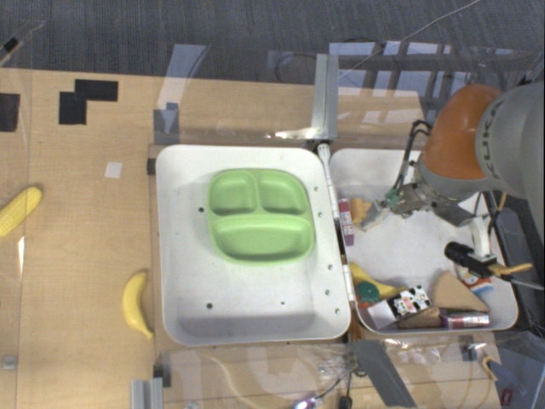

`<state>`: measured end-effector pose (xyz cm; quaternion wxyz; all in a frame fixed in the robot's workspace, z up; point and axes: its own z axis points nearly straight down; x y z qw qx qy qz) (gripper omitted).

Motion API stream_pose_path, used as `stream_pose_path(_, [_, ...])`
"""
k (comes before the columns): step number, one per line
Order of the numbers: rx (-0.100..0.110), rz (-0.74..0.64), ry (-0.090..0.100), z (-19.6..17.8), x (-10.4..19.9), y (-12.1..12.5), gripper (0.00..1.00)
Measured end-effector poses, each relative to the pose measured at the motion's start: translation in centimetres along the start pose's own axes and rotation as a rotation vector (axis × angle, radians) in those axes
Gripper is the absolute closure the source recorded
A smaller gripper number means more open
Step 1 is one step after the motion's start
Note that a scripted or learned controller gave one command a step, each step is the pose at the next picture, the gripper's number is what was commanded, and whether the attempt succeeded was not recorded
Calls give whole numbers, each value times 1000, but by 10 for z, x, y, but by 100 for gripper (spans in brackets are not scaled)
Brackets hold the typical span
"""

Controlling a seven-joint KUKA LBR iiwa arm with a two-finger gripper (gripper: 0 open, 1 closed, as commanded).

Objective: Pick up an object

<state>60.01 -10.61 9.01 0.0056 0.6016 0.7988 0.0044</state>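
Grey arm's gripper point(393, 201) low in right white bin point(426, 254), near tan wedge-shaped object point(364, 210) at bin's upper left. Grip state: cannot tell, too small and blurred. Step: likely approach or grasp attempt. Next: confirm hold on object, then lift straight up.

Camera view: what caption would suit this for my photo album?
Grey robot arm reaching into the cluttered right bin, beside a green divided plate in the left bin.

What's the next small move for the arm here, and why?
Probably lower the pincer a little onto the tan object at the right white bin's upper left: it hangs just beside that object, and nothing shows between its tips.
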Motion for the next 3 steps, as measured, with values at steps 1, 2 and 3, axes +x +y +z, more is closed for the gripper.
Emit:
stream_pose_path(1, [3,-105,1,2,-3,62,0])
stream_pose_path(2, [-5,-109,-2,-11,-2,65,100])
stream_pose_path(3, [5,-47,2,-111,38,37,100])
